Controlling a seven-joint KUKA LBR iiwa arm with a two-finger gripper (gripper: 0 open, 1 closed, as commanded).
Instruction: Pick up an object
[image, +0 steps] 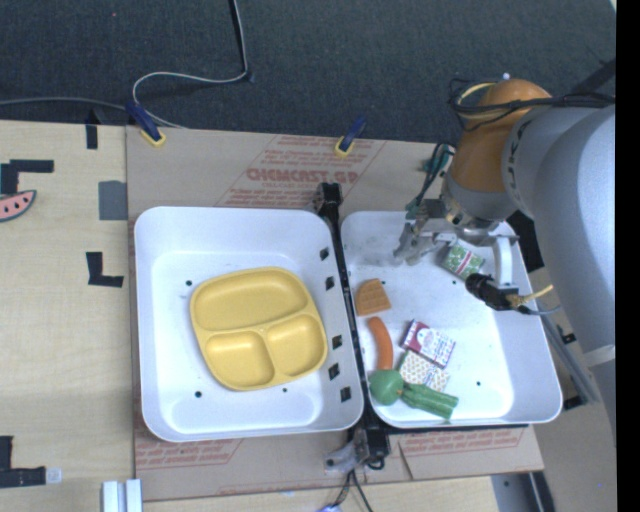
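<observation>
Pincer (412, 243): hangs over the far part of the right bin (520, 395), fingers pointing down toward the bin floor; whether they are released or clenched cannot be told, and nothing shows between them
Landmark: the pincer, for all places below
Pouch (463, 262): small green-and-white packet, just beside the pincer on the arm's side, partly under the wrist; the nearest thing to it
Cracker (373, 297): orange-brown square, near the pincer, toward the camera and a little toward the left bin (170, 400)
Carrot (382, 343): orange stick, farther toward the camera than the cracker; long axis runs roughly away from the pincer, end-on to it
Carton (428, 345): red-and-white box, toward the camera, beside the carrot
Green toy (412, 392): at the near wall of the right bin, well apart from the pincer
Tray (258, 326): yellow, three wells, in the left bin, well apart
Deciding relation: judged, the pouch and cracker flank the pincer; a short shift toward either precedes any descent
Task state: judged, nothing lifted yet
</observation>
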